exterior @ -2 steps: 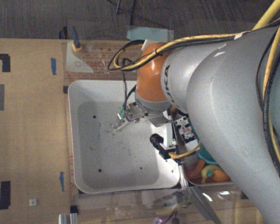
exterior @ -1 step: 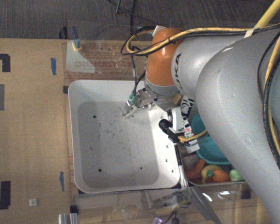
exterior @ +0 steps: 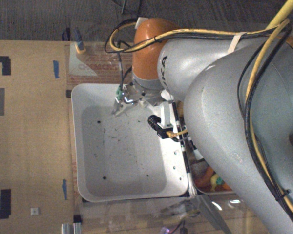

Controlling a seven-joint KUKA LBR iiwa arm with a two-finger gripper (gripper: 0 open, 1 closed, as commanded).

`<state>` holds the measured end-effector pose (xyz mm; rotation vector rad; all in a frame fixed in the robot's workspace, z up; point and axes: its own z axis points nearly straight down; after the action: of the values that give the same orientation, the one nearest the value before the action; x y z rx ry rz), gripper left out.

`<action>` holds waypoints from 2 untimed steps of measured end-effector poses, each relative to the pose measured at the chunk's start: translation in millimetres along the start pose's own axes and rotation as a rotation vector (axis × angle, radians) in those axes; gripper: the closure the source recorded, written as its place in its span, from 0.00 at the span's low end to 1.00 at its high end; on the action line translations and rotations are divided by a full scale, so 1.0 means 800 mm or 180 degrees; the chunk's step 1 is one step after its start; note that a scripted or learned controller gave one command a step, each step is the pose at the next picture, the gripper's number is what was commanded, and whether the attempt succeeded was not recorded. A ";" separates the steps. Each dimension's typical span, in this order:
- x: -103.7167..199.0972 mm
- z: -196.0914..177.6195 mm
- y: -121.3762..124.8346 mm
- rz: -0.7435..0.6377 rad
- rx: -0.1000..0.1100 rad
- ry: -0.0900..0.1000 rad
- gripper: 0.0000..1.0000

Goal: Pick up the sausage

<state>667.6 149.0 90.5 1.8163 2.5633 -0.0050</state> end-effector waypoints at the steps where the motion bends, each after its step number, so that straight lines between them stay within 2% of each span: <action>1: -0.044 -0.003 -0.050 0.0241 -0.0058 0.0025 0.00; 2: -0.039 -0.002 -0.016 0.0713 0.0002 0.0053 0.00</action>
<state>666.0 115.6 92.2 2.1002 2.3543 0.0094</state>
